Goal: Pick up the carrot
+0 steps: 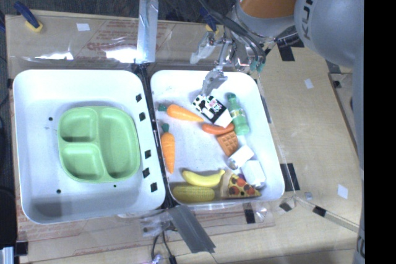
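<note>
Two carrots lie in the right bin point(267, 133). One carrot point(183, 112) rests near the bin's far left, tip pointing left. The other carrot point(167, 149) lies lengthwise along the left wall, green end up. My gripper point(213, 78) hangs over the bin's far edge, just above and to the right of the first carrot, close to a black-and-white patterned box point(210, 107). Nothing shows in its grasp.
The right bin also holds a green bottle point(237, 115), an orange-red sausage-like piece point(216, 128), a waffle point(227, 142), a white cup point(252, 170), a banana point(202, 178), a corn cob point(192, 193) and a pizza slice point(240, 187). A green divided plate point(98, 144) sits in the left bin point(28, 133).
</note>
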`<state>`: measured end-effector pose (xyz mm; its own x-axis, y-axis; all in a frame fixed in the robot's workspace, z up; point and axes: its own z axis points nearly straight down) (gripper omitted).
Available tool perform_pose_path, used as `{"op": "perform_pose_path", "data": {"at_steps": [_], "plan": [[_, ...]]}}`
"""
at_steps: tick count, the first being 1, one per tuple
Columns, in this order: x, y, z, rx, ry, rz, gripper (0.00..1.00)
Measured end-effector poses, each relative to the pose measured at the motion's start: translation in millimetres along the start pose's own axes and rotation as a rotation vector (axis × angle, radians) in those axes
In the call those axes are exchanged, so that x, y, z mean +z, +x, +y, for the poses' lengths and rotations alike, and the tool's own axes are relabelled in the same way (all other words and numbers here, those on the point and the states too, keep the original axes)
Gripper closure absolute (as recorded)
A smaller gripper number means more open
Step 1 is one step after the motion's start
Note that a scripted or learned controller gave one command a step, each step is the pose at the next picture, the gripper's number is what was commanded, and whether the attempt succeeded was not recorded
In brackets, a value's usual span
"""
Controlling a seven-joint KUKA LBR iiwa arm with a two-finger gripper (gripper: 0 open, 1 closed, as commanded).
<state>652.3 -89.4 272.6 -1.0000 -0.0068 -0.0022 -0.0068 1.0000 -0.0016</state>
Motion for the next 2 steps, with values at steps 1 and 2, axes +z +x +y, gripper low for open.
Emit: {"op": "perform_pose_path", "data": {"at_steps": [1, 2], "plan": [[121.7, 9.0, -4.4, 0.129, -0.002, 0.012, 0.00], [181.5, 41.2, -2.1, 0.156, 0.001, 0.004, 0.00]]}}
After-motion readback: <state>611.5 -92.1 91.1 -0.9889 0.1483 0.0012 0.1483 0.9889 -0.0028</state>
